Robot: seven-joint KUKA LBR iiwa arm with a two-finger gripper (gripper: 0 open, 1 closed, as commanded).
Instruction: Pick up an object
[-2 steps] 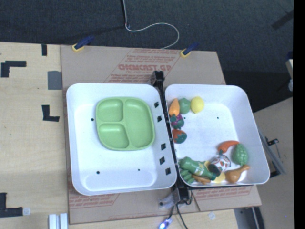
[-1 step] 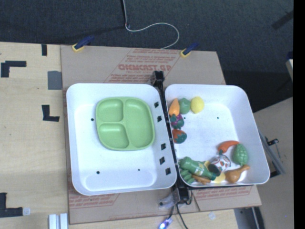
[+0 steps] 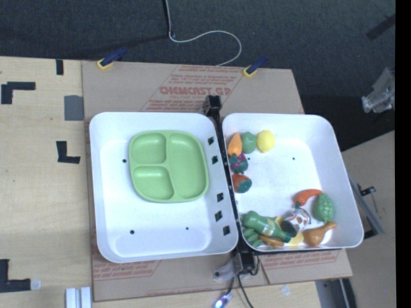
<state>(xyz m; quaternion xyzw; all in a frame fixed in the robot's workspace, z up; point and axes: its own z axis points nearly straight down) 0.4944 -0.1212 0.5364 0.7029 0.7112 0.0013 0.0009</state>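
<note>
White bins sit side by side on cardboard (image 3: 192, 88). Toy foods crowd the right bin's (image 3: 289, 124) near corner: a green vegetable (image 3: 257, 223), an orange piece (image 3: 314, 236), a green lobed fruit (image 3: 324, 205). Farther along its left wall lie a red-and-green toy (image 3: 241, 183), a carrot (image 3: 234, 143) and a yellow ball (image 3: 265, 140). A green divided plate (image 3: 169, 165) fills the left bin's (image 3: 109, 236) middle.

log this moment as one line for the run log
stage: before pick | left bin: green divided plate | right bin: toy foods, yellow ball near top, cluster at front | nothing lifted
</note>
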